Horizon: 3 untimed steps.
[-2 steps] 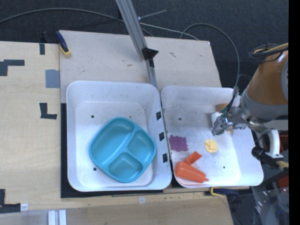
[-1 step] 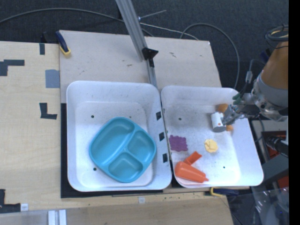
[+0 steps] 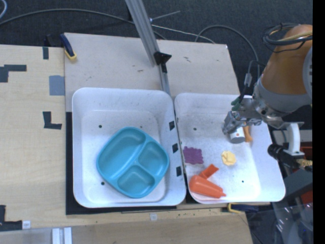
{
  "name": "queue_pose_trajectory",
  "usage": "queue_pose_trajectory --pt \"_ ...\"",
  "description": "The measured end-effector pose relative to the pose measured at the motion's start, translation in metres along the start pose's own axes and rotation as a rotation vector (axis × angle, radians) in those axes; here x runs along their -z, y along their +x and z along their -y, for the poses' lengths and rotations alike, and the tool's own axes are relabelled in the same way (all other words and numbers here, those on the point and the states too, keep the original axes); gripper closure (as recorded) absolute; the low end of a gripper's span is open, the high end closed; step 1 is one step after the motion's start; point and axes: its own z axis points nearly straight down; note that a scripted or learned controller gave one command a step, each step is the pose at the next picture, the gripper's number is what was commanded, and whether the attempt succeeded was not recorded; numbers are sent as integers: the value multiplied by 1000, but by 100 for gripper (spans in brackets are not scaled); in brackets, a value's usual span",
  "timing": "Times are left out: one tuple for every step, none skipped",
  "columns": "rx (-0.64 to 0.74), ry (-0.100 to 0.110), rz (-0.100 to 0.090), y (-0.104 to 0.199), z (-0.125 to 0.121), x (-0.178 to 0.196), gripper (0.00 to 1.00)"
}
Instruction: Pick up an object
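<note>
Over on the right bin is where everything's happening, so quick status from my remote seat. My end effector is hanging low over the upper middle of that bin, and there's something orange sticking out right beside it, but honestly I can't tell if that's a grabbed item or part of the tool, and I can't tell whether the end effector is wide or pinched from this angle. So I'd call the pick not confirmed yet: nothing is clearly lifted. The candidates are all sitting on the bin floor toward the near side: a yellow lump just below the tool, a purple piece near the divider, a small red-orange block and an orange carrot down by the front rim, those two touching or nearly so. Yellow looks like the easiest target to me, it's apart from the rest with bare floor around it. The carrot is tight against the front rim, so less room there. The left bin has a blue divided tray taking up most of it. The desk behind is open.
</note>
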Motion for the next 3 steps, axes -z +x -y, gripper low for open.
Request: queue_pose_trajectory --pt "-1 1 0 47 -21 1 100" --pt "0 3 1 103 -28 -16 100" --pt "0 1 1 153 -53 -21 100"
